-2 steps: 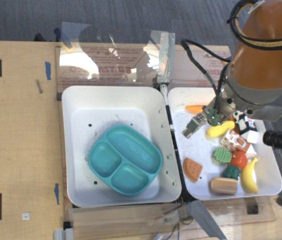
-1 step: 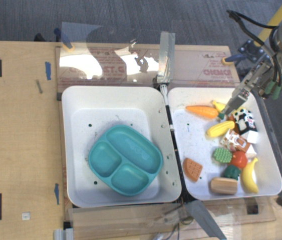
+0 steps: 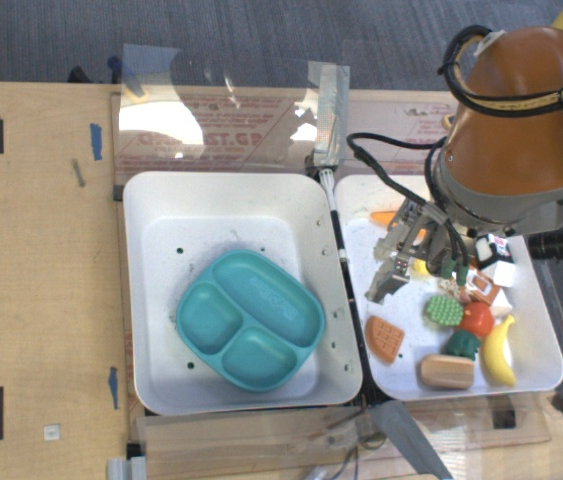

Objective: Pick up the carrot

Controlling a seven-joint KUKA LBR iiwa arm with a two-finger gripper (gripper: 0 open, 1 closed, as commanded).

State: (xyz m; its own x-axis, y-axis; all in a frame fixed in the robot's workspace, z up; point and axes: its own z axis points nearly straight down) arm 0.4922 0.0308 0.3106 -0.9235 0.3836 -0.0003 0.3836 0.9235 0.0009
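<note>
Camera view: metal claw (image 3: pixel 393 268) over right bin (image 3: pixel 546 368), state unclear; orange tapered carrot (image 3: pixel 383 218) just behind it.

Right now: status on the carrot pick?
Gripper low in right bin, nothing seen between fingers. Carrot orange tip at bin's back, partly behind gripper, not picked up. Waffle, banana nearer the front, apart.

Smooth, slightly glossy white plastic for both bins (image 3: pixel 151 298), speckled with dark specks; matt teal plastic for the divided plate (image 3: pixel 251 318); raw brown cardboard on the bench (image 3: pixel 31 298); shiny orange casing on the arm (image 3: pixel 521 98); glossy yellow plastic on the banana (image 3: pixel 499 350).
</note>
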